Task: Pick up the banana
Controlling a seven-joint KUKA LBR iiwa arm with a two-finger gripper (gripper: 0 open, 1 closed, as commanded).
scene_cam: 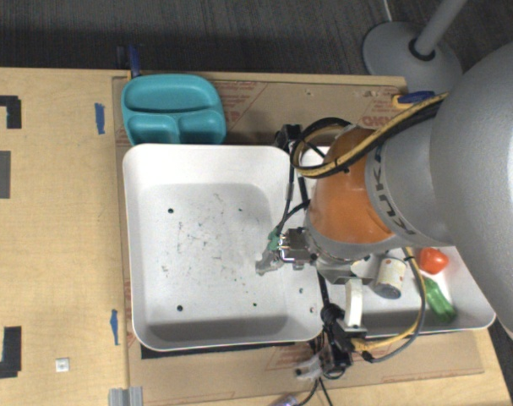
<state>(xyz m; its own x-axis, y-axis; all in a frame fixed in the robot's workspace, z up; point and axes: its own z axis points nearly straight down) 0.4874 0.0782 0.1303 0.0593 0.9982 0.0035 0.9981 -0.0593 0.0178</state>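
Grey arm (459, 159) with orange band (345, 197), reaching in from right, covering most of right bin (472, 311). Left bin (146, 252) white, scuffed, speckled floor. Teal divided tray (173, 108) beyond left bin's far edge, on bench (53, 227). Gripper (273, 256) at left bin's right edge; released or clenched, cannot tell. Green item (439, 301) and red-orange item (433, 261) at right bin's near right corner. Banana location: cannot tell.
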